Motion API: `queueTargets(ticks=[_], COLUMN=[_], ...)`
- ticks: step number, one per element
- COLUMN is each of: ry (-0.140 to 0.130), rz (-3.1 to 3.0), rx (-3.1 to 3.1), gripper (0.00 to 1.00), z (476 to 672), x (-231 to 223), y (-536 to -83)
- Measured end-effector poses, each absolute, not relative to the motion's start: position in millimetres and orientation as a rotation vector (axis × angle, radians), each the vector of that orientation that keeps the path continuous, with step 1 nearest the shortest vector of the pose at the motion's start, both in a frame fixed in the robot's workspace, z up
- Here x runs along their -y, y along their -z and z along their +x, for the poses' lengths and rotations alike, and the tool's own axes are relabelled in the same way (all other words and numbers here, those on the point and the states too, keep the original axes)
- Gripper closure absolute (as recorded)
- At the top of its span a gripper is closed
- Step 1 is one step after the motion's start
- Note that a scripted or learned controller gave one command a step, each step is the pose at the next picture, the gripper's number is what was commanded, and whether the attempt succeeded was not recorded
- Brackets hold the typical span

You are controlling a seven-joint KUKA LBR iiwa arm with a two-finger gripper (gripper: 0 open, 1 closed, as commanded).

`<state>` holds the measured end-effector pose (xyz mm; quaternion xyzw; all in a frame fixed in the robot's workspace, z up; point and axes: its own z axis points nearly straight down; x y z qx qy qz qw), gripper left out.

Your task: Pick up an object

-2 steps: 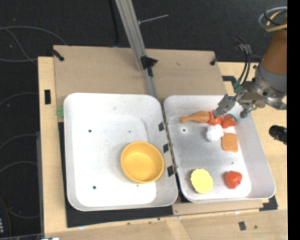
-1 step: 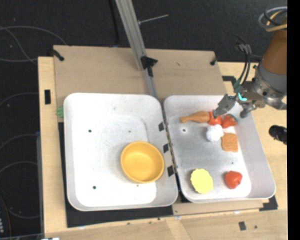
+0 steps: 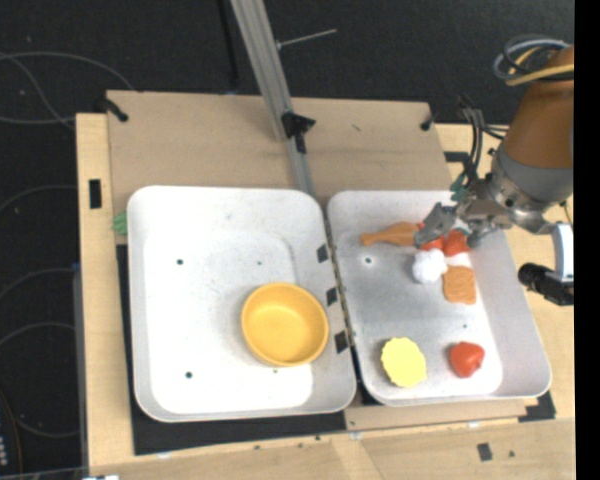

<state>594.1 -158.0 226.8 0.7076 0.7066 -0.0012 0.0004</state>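
My gripper (image 3: 450, 226) hangs low over the far part of the right bin (image 3: 510, 298), reaching in from the right. Directly under it lies a small red piece (image 3: 456, 244), partly hidden by the gripper. An orange carrot-shaped piece (image 3: 391, 235) lies just to its left. A white ball (image 3: 429, 265) and an orange chunk (image 3: 461, 286) sit just in front of the gripper. Nearer the front of this bin lie a yellow scalloped disc (image 3: 403, 361) and a red object (image 3: 466, 358).
The left bin (image 3: 180, 248) holds a yellow bowl (image 3: 284, 323) near its front right corner. A slanted metal pole (image 3: 265, 58) rises behind the bins, ending near the seam between them. The arm's grey and orange body (image 3: 538, 138) stands over the bench's right edge.
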Motion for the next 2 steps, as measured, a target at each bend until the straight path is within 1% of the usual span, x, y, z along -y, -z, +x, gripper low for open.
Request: queueTargets(ticks=[1, 2], ry=[0.002, 0.002], rz=[2.223, 2.218], rx=[-2.218, -2.212], gripper=[0.0, 0.0], z=[595.9, 598.1], x=[150.0, 155.4], y=[-175.2, -138.0])
